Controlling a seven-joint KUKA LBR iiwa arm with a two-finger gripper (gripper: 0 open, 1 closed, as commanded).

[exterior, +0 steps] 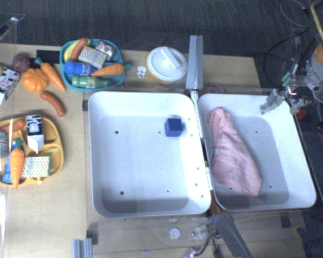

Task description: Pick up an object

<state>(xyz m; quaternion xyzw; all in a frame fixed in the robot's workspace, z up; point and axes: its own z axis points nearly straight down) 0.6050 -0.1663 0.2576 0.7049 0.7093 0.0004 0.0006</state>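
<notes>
The pink cloth (231, 153) lies in the right bin (296, 187), down and to the left of my gripper (282, 98), which hangs at that bin's upper right corner holding nothing. Its long axis runs along the bin's left wall. The blue cube (174, 126) sits farther off in the left bin (124, 198). Room around the cloth is ample.

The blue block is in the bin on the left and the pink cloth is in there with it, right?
Not quite. The blue block is in the left bin, but the pink cloth is not in there with it. The camera view shows the cloth lying in the right bin, on its left side, next to the divider between the two bins.
</notes>
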